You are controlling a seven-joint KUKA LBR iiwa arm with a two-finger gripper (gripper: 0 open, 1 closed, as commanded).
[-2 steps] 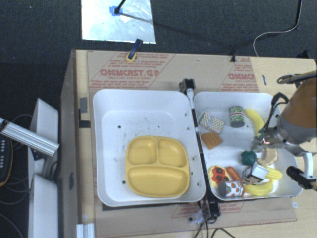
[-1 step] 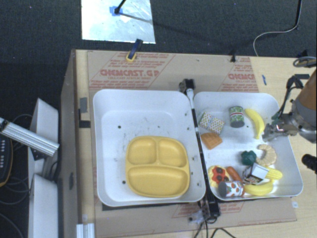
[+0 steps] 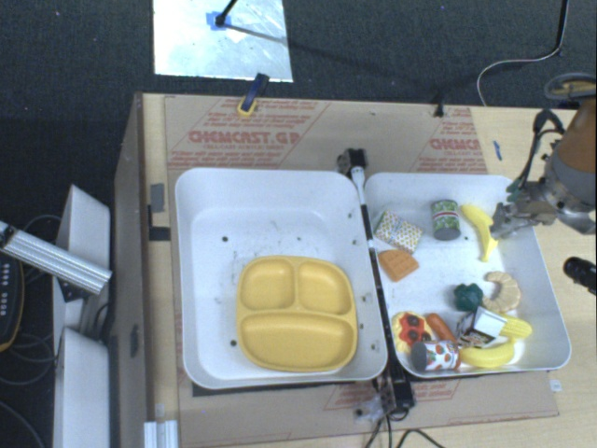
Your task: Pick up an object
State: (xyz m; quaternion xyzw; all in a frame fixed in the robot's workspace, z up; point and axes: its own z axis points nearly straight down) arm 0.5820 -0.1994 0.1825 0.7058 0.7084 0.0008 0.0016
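where tool [image 3: 511,215] hovers, banana [image 3: 479,230] just left

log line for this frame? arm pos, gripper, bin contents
arm: right edge of right bin | gripper: beside banana, fingers unclear | holding: nothing seen | left bin: yellow divided plate | right bin: small toys

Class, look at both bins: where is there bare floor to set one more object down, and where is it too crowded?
Left bin: bare white floor behind the yellow divided plate, and a strip along its left. Right bin: a bare patch mid-floor, bordered by the can, the banana, the orange wedge and the green toy. Its near end is crowded with piled toys.
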